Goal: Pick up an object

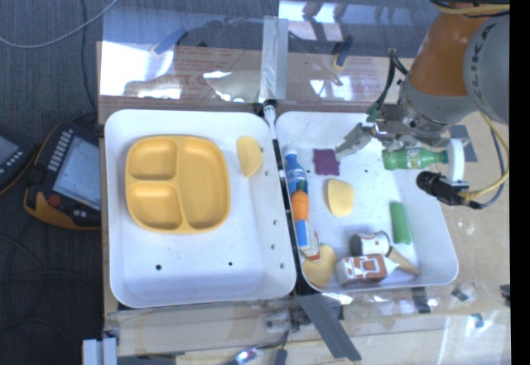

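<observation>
1. Left bin [149, 272]: yellow divided plate [177, 183] sits near its centre, toward 10 o'clock. A pale yellow oval piece [249, 155] lies at the plate's 2 o'clock, by the bin's right wall.
2. Along the divider btwn bins: blue-white tube [292, 175], w/ an orange piece [299, 205] just at its 6 o'clock.
3. Right bin [439, 260]: purple square [325, 161] near 10 o'clock; pale yellow lump [339, 197] at the square's 5 o'clock.
4. Bottom of right bin, approx 6 o'clock: brown-white carton [364, 270], small cup-like item [369, 243] touching it above.
5. Green stick [400, 222] lies upright-ish at 3 o'clock of the lump.
6. Gripper [358, 138] hangs over the right bin's 12 o'clock area, above the purple square's 2 o'clock; can't tell if fingers are spread or clenched.
7. Green bottle [411, 158] lies sideways by the wrist, at approx 2 o'clock in the bin.
</observation>
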`<control>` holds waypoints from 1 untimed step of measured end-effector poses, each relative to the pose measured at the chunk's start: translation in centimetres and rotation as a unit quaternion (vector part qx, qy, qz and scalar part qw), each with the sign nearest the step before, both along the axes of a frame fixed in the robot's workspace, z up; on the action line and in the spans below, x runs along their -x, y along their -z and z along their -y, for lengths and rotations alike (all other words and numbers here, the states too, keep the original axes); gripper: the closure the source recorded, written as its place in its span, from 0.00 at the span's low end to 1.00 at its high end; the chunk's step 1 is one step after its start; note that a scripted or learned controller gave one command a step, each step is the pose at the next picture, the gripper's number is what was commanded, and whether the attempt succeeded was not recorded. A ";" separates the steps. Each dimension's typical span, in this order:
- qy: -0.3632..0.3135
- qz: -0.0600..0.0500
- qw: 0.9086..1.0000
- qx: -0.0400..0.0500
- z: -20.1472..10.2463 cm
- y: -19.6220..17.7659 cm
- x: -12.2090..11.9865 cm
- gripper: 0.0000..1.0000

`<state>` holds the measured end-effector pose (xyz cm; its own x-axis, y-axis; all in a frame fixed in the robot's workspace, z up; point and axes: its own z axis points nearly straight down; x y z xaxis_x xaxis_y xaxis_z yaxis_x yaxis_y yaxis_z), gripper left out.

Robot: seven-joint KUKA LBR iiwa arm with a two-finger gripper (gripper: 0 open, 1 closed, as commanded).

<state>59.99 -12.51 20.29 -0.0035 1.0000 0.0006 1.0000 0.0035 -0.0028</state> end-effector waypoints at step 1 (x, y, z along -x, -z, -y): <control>-0.039 0.001 0.999 0.000 -1.1 11.0 0.8 0.00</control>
<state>59.16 -11.45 9.32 -0.0818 0.9966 0.0009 0.9966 0.0818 -0.0012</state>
